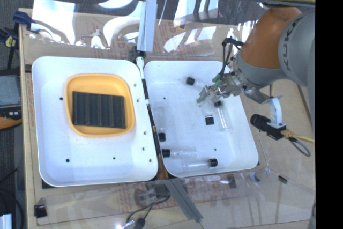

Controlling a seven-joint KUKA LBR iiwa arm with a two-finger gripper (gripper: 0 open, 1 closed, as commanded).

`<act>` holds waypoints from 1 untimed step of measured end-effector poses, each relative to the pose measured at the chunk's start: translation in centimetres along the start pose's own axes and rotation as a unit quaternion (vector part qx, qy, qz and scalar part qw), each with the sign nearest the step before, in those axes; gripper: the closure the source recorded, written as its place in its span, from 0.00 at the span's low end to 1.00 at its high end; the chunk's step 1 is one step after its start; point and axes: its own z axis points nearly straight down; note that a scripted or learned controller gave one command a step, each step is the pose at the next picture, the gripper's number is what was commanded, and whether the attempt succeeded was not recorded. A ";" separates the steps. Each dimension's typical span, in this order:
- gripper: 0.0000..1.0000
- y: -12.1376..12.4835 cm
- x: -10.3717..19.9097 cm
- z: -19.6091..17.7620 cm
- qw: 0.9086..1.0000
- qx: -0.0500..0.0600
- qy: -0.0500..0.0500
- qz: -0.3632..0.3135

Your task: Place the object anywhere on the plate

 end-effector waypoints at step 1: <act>1.00 -2.3 5.5 2.3 0.996 0.003 0.002 -0.091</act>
